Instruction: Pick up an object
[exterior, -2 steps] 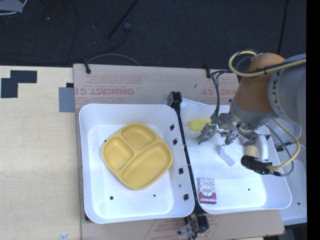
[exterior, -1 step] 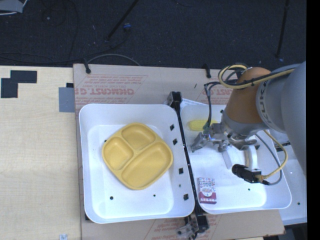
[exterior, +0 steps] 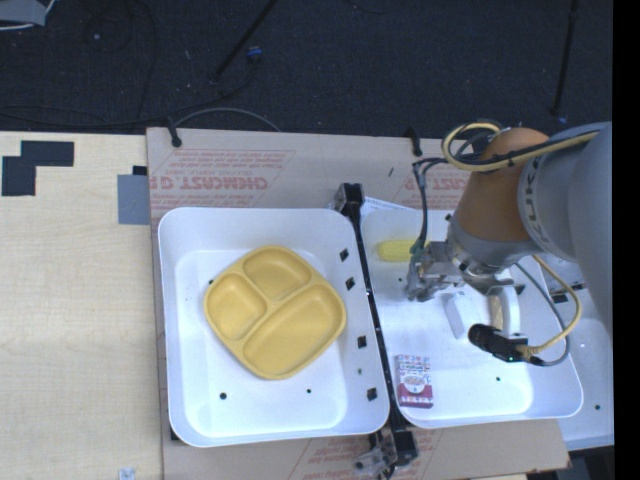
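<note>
1. Right now, from the camera view, I see the gripper (exterior: 425,280) low in the right bin (exterior: 545,393), just beside a small yellow object (exterior: 394,251) near the divider; I cannot tell how the gripper is set.
2. I judge the yellow object the likely target. To do this well I would centre over it, keep off the bin wall, and confirm a hold before lifting.
3. The right bin also holds a small red-and-white packet (exterior: 414,381) near its front edge, well apart from the gripper.
4. The left bin (exterior: 190,388) holds a yellow divided plate (exterior: 275,311), lying flat on the bin floor.
</note>
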Available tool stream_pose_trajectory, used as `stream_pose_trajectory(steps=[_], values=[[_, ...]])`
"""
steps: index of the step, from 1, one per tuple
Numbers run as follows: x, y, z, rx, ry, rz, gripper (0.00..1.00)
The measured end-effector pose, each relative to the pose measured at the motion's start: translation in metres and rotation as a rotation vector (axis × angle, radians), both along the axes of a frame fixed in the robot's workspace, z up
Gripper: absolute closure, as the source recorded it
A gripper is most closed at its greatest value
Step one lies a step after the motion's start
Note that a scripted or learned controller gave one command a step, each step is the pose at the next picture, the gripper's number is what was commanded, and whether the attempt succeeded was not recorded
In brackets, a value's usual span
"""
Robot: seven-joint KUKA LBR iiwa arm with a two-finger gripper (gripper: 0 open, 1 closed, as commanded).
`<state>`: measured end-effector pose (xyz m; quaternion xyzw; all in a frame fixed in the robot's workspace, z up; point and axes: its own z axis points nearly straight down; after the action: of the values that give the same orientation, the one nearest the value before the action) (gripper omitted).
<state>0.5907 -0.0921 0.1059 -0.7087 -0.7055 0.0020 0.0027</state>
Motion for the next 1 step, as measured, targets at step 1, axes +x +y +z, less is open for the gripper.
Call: stream_pose_trajectory(steps=[1], values=[[0.0002, -0.0045, 0.0426, -0.001, -0.007, 0.0, 1.0]])
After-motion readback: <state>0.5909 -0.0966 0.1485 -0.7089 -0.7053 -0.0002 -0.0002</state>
